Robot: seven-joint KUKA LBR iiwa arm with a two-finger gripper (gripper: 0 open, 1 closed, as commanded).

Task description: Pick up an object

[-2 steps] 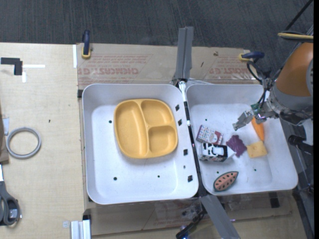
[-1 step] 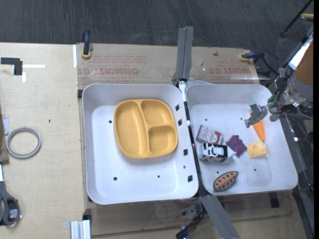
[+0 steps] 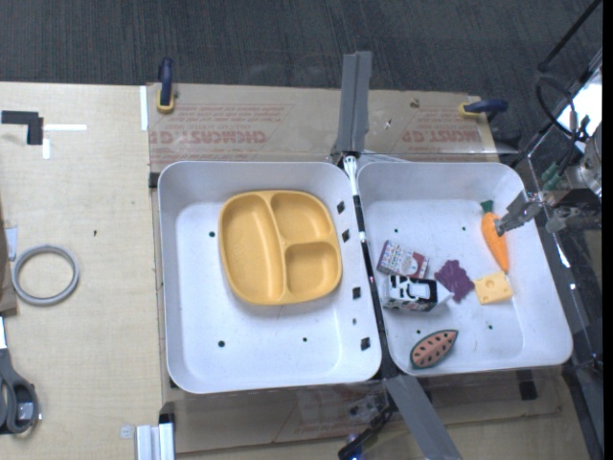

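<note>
the gripper (image 3: pixel 522 211) hangs just above-right of the carrot (image 3: pixel 495 241); whether its claw is spread i cannot tell. cheese (image 3: pixel 493 288) lies below the carrot.

**Around the bench: what sits off to the side**

A pale wooden bench (image 3: pixel 77 180) stands on dark carpet (image 3: pixel 239 17). On its left side lies a grey ring of tape (image 3: pixel 44 300), flat on the wood, and nearer than that, at the left edge, a pair of scissors (image 3: pixel 14 401) partly cut off from sight. Far left there is a small black bracket (image 3: pixel 24 121).

Two white bins rest side by side on a printed cardboard sheet (image 3: pixel 249 123), which is pinned at its far edge by a left clamp (image 3: pixel 167 89) and a right clamp (image 3: pixel 484 109). A grey bar (image 3: pixel 354 103) runs between the bins. The left bin (image 3: pixel 192 353) holds a yellow divided plate (image 3: pixel 251 247), lying flat with three compartments.
</note>
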